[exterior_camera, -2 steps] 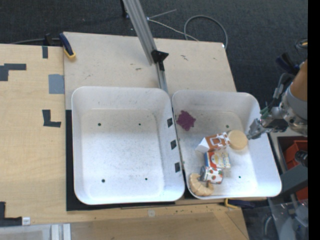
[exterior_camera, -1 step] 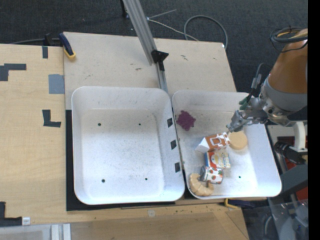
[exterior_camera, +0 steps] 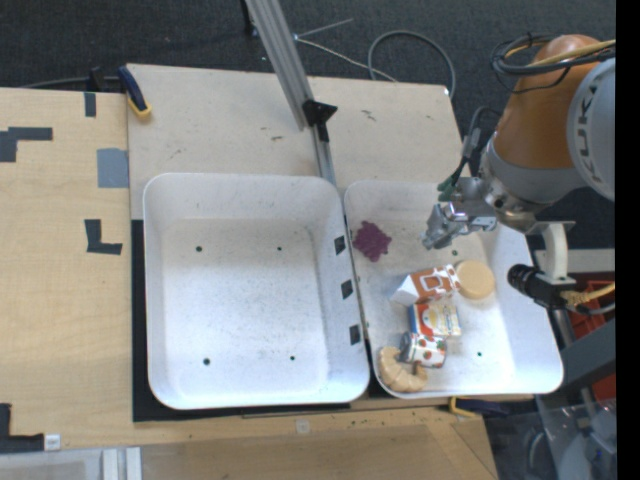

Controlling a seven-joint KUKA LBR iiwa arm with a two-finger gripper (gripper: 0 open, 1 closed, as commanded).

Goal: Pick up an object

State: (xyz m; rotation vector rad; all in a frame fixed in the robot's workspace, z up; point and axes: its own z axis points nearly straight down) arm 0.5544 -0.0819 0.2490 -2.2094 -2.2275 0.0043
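Observed: the pincer (exterior_camera: 443, 230) hangs over the far part of the right bin (exterior_camera: 530, 363), above bare floor, with nothing between its fingers. Whether those fingers stand released or clenched cannot be told from this slanted view.

Candidate objects, all in the right bin:
- A purple grape cluster (exterior_camera: 372, 239), lying alone just left of the pincer, well apart from the rest.
- A small orange-and-white carton (exterior_camera: 432, 286), nearer the camera, touching or almost touching a round tan disc (exterior_camera: 476, 280) to its right.
- A second carton (exterior_camera: 432, 330) directly nearer again, pressed against the first.
- A tan pastry-like piece (exterior_camera: 402, 372) at the near-left corner, close to the bin wall.

The left bin (exterior_camera: 240, 288) on the worktop (exterior_camera: 220, 118) holds nothing to pick.

Assessment: the step in hand is choosing and approaching a target. The grape cluster looks the soundest choice: it is isolated, so the fingers can straddle it without striking a neighbour. It is low and probably soft, so the descent should reach nearly to the bin floor before closing. The cartons are crowded; a descent there risks landing a finger on top of one. The corner piece leaves little finger clearance beside the wall.
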